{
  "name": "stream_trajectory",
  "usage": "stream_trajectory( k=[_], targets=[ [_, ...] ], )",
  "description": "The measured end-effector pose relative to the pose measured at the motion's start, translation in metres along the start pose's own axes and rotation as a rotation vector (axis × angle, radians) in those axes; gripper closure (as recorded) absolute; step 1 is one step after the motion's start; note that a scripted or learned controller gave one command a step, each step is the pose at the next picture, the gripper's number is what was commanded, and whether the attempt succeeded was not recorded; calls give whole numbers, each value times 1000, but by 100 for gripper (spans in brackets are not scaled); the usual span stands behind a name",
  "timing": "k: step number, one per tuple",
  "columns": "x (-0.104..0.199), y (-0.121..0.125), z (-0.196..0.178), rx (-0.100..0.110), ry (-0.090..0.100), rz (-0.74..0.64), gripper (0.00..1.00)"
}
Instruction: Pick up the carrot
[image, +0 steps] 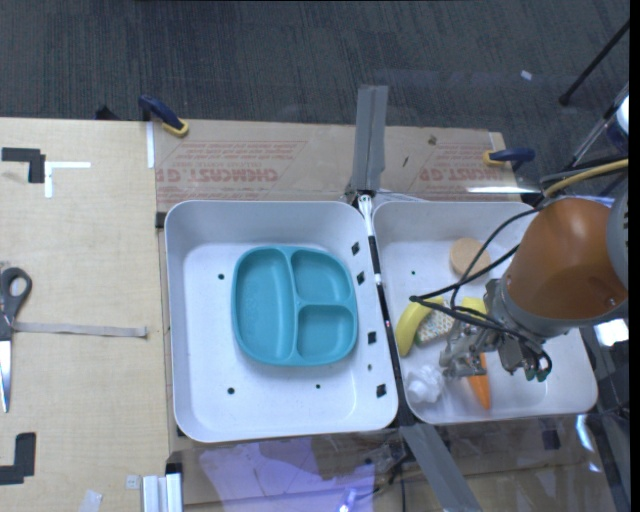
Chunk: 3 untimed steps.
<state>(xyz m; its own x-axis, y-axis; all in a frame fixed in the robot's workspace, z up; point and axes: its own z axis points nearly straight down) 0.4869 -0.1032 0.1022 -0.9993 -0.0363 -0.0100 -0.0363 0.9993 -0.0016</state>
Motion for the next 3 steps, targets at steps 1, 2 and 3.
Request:
stream_trajectory(
  k=[1, 2, 3],
  targets=[
    [0, -55, -37, -1, 5, -1, 100],
    [0, -55, -37, -1, 5, -2, 0],
    [-5, -36, 9, -1, 4, 5, 0]
  ],
)
